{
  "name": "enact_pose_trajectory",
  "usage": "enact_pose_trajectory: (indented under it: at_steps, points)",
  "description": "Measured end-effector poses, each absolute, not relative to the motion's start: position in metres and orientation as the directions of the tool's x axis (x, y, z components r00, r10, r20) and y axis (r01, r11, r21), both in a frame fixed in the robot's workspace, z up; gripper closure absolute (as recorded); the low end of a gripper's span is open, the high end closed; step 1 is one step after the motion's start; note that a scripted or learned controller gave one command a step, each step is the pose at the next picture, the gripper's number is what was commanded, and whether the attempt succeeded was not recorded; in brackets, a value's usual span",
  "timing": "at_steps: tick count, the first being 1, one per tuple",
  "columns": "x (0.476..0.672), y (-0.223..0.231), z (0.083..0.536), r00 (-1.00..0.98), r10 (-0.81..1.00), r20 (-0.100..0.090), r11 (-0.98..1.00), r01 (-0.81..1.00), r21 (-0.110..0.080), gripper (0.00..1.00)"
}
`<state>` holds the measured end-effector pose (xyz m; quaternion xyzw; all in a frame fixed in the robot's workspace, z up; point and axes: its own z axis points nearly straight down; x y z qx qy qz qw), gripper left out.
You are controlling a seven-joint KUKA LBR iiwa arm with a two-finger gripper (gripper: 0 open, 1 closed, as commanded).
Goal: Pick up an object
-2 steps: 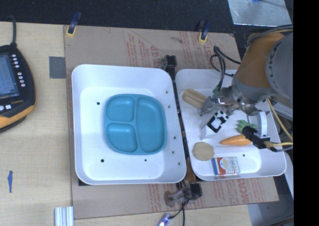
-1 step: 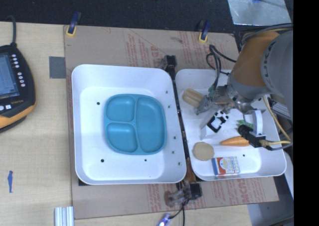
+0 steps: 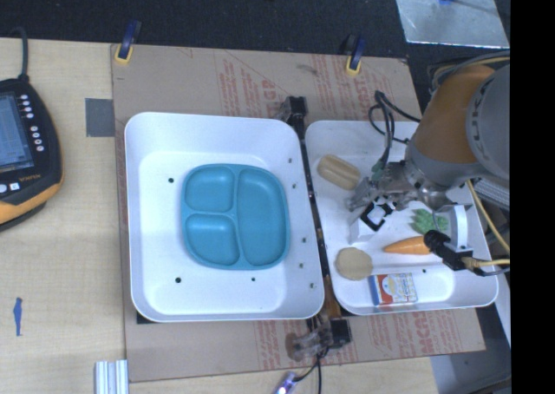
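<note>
Carrot (image 3: 408, 246) lies crosswise in right bin (image 3: 473, 297), tip toward blue plate (image 3: 234, 214), greens away. Gripper (image 3: 375, 201) just above carrot; fingers' spread cannot be told.

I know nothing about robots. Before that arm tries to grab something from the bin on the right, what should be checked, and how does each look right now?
1. Claw over the right bin: ok.
2. Something between its fingers: not ok, nothing seen there.
3. Targets within the bin: ok; bread roll, carrot, round biscuit, small carton.
4. Claw centred over one item: cannot tell.
5. Blue divided plate lies in the left bin, out of the way: ok.
</note>
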<state>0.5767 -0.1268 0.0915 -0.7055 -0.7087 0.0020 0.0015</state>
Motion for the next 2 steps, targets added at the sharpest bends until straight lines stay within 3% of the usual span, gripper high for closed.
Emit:
enact_pose_trajectory:
  at_steps: [1, 2]
  points:
    - [0.578, -0.128, 0.103, -0.006, 1.000, -0.003, 0.006, 1.000, -0.003, 1.00]
    - [0.566, -0.065, 0.192, -0.005, 1.000, 0.001, 0.005, 1.000, -0.002, 1.00]
